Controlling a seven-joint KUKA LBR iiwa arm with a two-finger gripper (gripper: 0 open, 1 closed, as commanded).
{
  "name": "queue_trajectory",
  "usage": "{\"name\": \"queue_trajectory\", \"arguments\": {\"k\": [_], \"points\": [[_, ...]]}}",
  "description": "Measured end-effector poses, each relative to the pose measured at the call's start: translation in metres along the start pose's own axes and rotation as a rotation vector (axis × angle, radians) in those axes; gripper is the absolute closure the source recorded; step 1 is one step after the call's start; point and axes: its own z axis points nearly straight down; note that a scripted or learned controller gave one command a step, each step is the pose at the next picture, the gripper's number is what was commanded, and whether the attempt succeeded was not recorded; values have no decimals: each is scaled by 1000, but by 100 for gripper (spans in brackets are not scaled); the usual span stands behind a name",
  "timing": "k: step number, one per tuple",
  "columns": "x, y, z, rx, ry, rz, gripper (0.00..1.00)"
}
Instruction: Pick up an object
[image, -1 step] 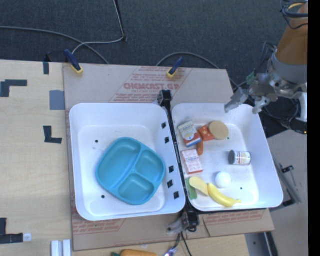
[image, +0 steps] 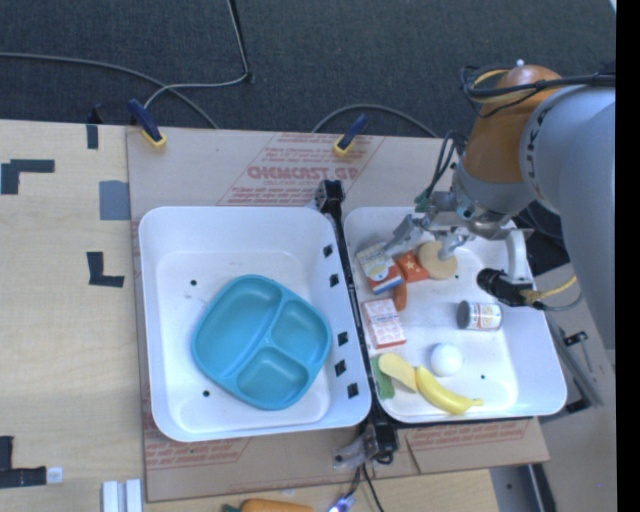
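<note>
Cardboard-topped bench: 2 bins (image: 160, 330), 1 blue tray (image: 262, 341), 1 banana (image: 440, 391); gripper (image: 432, 232) state unclear.

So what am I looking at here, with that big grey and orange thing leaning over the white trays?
That is a robot arm, seen by a camera fixed above the bench, looking down at a slant. The arm reaches in from the right, and its hand hangs over the far end of the right bin. That bin holds a banana, a white ball, a small can, a round tan object and some small packets. The left bin holds a blue divided plate. I cannot see anything gripped.
</note>
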Motion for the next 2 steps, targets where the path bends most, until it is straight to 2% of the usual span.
{"name": "queue_trajectory", "arguments": {"k": [1,2], "points": [[15,22,49,-6,-3,0,0],[12,32,74,-7,-4,0,0]]}}
